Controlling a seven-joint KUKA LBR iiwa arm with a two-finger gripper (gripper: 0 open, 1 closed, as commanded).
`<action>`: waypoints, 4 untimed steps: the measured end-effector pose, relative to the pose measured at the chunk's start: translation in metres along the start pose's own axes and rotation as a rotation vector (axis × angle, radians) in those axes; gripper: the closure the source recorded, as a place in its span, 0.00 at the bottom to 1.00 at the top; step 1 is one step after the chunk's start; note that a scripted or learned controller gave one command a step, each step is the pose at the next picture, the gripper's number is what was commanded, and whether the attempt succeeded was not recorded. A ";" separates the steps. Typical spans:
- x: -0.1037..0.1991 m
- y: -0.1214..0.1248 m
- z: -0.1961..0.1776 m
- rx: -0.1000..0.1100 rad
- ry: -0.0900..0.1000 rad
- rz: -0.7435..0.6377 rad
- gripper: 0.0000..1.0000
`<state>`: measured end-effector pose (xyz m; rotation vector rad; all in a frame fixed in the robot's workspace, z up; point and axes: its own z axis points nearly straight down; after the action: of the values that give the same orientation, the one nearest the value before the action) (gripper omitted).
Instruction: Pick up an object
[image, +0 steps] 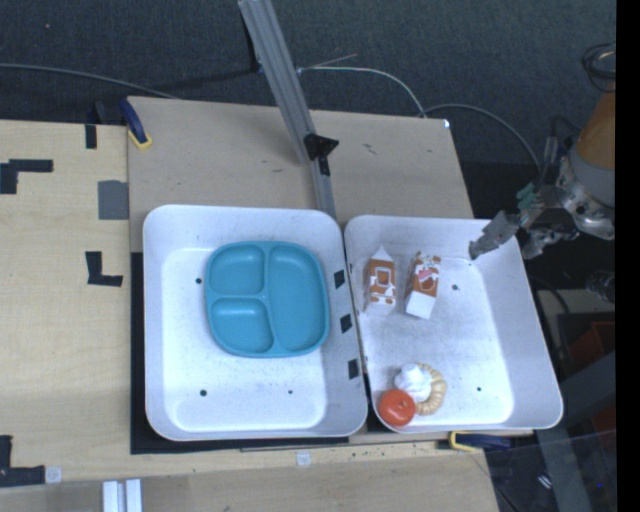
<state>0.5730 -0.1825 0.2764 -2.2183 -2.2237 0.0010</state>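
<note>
Overhead, you see two shallow white bins side by side on the bench (400, 140). Left bin (170, 330): a blue divided plate (267, 298) lies near its centre. Right bin (500, 350): two small cartons, one brown-and-white (379, 281) and one red-and-white (424, 285), lie just beside each other near the upper left; a toy pastry with white cream (420, 385) and a red ball (397, 408) touch at the lower left corner. Gripper (490, 240): hovers above the right bin's upper right rim, well apart from every object; whether it is open or closed you cannot tell.
</note>
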 end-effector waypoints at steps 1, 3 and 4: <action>0.000 0.000 0.000 0.000 0.000 0.000 0.00; 0.010 -0.004 0.109 0.006 0.001 0.000 0.00; 0.015 -0.011 0.155 0.006 0.001 0.000 0.00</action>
<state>0.5622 -0.1675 0.1212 -2.2155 -2.2199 0.0062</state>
